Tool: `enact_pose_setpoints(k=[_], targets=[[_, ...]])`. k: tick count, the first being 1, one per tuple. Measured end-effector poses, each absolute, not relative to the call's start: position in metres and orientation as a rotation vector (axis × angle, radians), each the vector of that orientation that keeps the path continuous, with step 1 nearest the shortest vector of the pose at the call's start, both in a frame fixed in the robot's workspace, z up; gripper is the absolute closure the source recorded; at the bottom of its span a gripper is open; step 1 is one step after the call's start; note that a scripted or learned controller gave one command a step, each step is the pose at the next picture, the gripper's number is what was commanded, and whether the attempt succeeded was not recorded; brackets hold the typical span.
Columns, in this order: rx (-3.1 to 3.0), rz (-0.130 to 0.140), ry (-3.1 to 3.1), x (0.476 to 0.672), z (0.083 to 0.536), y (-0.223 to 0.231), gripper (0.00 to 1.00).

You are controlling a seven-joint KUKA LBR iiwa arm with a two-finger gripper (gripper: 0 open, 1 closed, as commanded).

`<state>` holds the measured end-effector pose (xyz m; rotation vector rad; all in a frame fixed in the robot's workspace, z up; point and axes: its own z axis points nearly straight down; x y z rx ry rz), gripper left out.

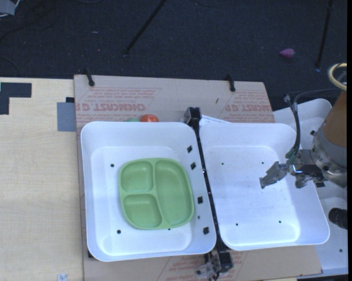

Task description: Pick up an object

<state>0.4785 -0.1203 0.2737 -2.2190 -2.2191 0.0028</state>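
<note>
A light green plate (156, 193) with three compartments lies flat in the left white bin (99, 157). My gripper (269, 179) hangs over the right part of the right white bin (240, 239), well away from the plate. It reaches in from the right on the grey arm (334, 151). I see nothing held in it.
A small red-orange object (149, 119) and a green one (130, 120) sit just behind the left bin's back rim. A black divider bar (202, 180) runs between the bins. Cardboard (164, 101) lies under both. A cable (296, 127) loops near the arm.
</note>
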Motion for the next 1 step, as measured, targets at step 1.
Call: enact_pose_setpoints(k=[1], targets=[[-2.215,0.008,-2.215,0.4809,0.2102,-0.1226,0.0]])
